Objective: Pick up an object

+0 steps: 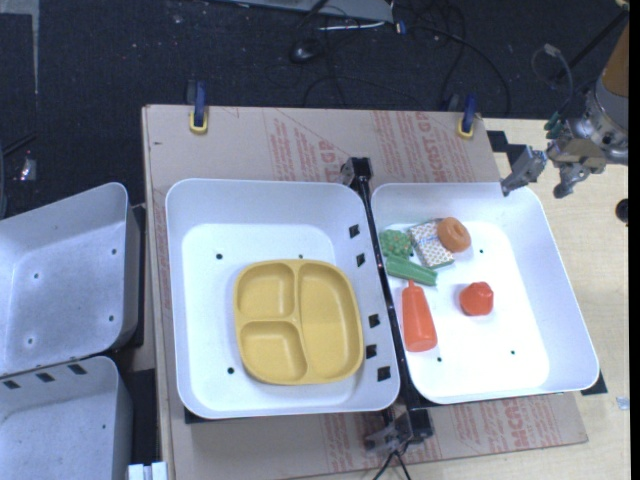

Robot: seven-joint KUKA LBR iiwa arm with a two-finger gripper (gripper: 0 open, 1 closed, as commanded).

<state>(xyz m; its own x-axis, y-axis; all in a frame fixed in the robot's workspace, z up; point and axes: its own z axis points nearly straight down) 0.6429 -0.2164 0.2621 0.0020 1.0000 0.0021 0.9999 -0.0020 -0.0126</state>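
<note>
Progress is nil: the hand (549,172) hangs spread wide with nothing between its fingers above the far right corner of the right bin (530,368), where carrot (417,316) and red piece (477,299) lie untouched.

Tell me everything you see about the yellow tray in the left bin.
The yellow tray looks like smooth plastic, a rounded rectangle split into three compartments: two side by side at the far end, one wide one nearer the camera. It lies flat, slightly turned, in the middle of the left bin, touching only the bin floor. Nothing sits in it.
</note>
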